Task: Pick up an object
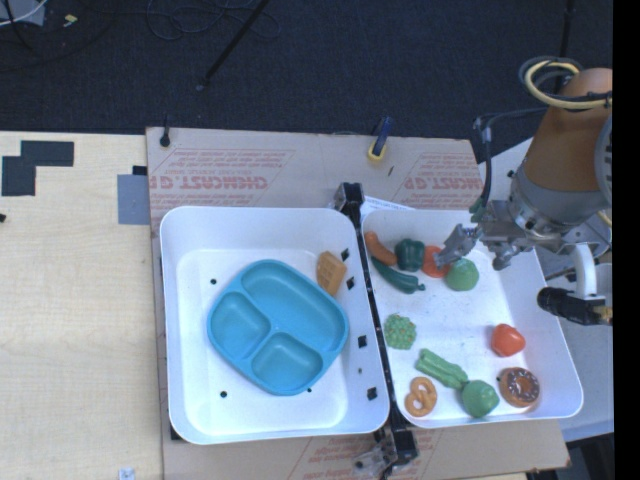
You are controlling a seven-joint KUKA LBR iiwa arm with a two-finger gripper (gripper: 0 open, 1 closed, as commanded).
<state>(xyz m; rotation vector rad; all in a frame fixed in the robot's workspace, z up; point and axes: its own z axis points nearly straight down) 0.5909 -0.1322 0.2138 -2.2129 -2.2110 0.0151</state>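
The table (70,298) carries two white bins; the left bin (190,408) holds a blue plate (275,326). The gripper (462,250) hangs over the right bin (560,368), at its far end. A green ball (462,277) lies just under and toward the near side of it. Finger state cannot be told. Nothing is seen grasped.

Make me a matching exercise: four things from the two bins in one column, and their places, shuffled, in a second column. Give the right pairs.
Things:
1. blue divided plate
2. pretzel
3. chocolate doughnut
4. red tomato

Places:
A. right bin, near right corner
B. left bin, middle
C. right bin, right side, just above the doughnut
D. right bin, near left corner

Pairs: 1-B, 2-D, 3-A, 4-C
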